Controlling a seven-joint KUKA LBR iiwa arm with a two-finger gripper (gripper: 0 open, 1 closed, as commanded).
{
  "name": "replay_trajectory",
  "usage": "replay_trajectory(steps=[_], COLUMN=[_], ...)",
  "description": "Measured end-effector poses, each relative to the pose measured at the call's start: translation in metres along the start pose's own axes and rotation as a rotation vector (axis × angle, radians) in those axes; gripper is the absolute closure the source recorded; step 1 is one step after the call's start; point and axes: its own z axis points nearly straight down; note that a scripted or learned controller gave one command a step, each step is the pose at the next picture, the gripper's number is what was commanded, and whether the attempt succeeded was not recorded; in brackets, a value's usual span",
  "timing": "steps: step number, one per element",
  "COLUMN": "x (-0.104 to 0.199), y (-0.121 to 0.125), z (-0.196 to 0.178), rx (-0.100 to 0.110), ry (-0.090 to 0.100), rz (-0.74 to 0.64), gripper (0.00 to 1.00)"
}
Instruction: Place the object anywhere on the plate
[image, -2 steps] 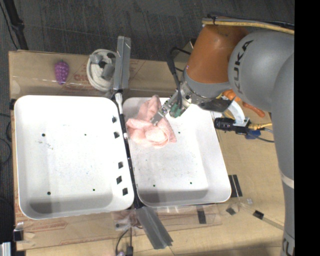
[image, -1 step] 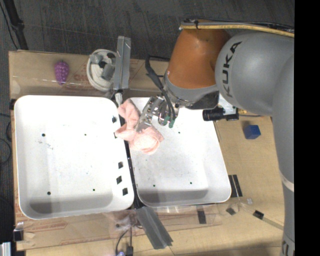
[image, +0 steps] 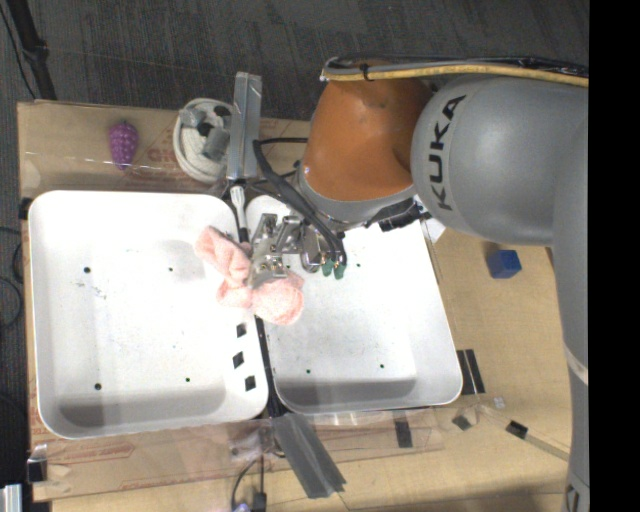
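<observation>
Item: pink cloth (image: 250, 280), soft and crumpled. It lies draped across the seam where the left bin (image: 120, 320) meets the right bin (image: 370, 340), one lobe over the left bin's inner edge, the other hanging just inside the right bin.

Handling, by judgement: light, limp, not fragile; it will sag and may trail or snag on the bin rims. Best taken at a bunched fold near its middle, not at a loose corner.

End effector (image: 268, 255): metal fingers sit at the cloth's upper edge, touching or overlapping it. Finger opening cannot be made out; whether cloth lies between them cannot be told.

Plate: none identified near the cloth.
</observation>
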Motion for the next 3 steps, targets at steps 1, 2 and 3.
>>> replay_trajectory(steps=[1, 2, 3], x=[0.015, 0.041, 0.041], y=[0.051, 0.095, 0.095], z=[0.004, -0.001, -0.001], rx=[0.0, 0.001, 0.001], ry=[0.0, -0.001, -0.001], rz=[-0.037, -0.037, -0.036], gripper=[1.0, 1.0, 0.0])
